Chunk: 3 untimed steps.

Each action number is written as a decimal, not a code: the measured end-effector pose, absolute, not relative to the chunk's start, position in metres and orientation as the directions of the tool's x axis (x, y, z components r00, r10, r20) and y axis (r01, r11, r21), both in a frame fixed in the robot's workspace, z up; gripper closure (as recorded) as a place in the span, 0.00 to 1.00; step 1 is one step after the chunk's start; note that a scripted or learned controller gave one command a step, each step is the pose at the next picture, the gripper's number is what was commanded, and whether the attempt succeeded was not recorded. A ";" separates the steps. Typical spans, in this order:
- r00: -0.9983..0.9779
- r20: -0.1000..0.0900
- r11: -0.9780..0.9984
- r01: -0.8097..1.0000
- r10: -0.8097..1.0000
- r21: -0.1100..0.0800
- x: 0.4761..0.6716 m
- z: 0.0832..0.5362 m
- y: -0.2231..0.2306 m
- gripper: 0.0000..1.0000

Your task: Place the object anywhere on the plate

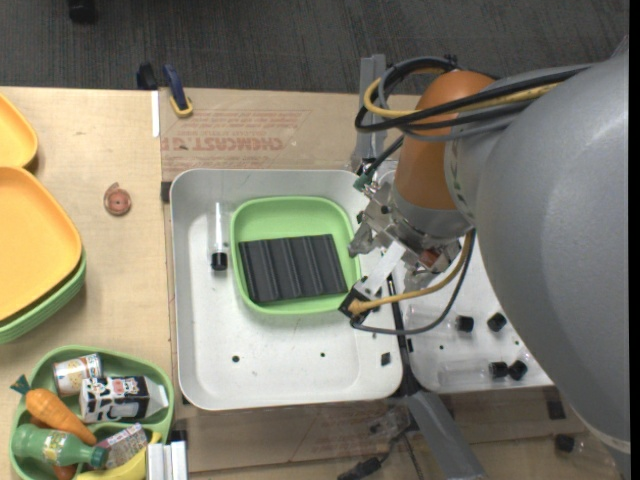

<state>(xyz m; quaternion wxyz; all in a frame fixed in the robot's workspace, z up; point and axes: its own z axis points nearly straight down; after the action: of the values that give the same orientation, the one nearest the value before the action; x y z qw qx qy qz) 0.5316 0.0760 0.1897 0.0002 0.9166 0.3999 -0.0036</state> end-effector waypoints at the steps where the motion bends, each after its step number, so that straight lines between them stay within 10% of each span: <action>1: 0.680 -0.007 -0.680 0.733 0.733 -0.002 0.532 0.190 0.076 0.00; 2: 0.703 -0.006 -0.703 0.711 0.711 -0.003 0.528 0.200 0.030 0.00; 3: 0.750 -0.005 -0.750 0.661 0.661 -0.001 0.492 0.253 0.075 0.00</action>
<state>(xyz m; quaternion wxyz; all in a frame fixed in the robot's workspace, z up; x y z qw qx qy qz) 0.4922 0.0752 0.2529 0.0006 0.9354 0.3535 -0.0026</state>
